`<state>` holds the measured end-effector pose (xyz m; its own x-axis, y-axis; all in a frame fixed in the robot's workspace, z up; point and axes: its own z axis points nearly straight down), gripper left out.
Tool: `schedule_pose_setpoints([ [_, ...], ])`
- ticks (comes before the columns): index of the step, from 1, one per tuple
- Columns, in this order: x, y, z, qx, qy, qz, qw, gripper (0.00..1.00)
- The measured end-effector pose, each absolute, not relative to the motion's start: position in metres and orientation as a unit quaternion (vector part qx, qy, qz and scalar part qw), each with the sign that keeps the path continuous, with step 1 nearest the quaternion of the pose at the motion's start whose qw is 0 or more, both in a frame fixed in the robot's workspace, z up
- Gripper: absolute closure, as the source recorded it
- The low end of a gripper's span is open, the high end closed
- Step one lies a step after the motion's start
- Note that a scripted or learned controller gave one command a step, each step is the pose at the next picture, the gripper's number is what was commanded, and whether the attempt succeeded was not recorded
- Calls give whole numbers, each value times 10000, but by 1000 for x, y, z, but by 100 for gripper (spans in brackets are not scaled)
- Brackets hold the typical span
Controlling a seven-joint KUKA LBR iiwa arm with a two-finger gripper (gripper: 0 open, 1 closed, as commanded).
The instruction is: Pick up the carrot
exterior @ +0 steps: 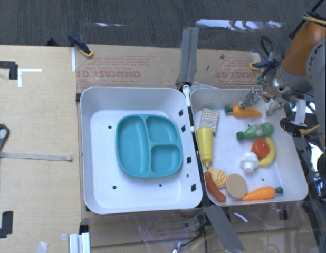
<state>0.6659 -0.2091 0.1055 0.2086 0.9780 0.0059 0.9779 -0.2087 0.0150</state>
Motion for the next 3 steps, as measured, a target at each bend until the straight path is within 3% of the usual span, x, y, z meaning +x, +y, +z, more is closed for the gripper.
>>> schedule_pose_setpoints([
  [2,665,-213,105,7133,7009,47,21,0],
  [3,665,-207,99,8684,4958,55,-38,0],
])
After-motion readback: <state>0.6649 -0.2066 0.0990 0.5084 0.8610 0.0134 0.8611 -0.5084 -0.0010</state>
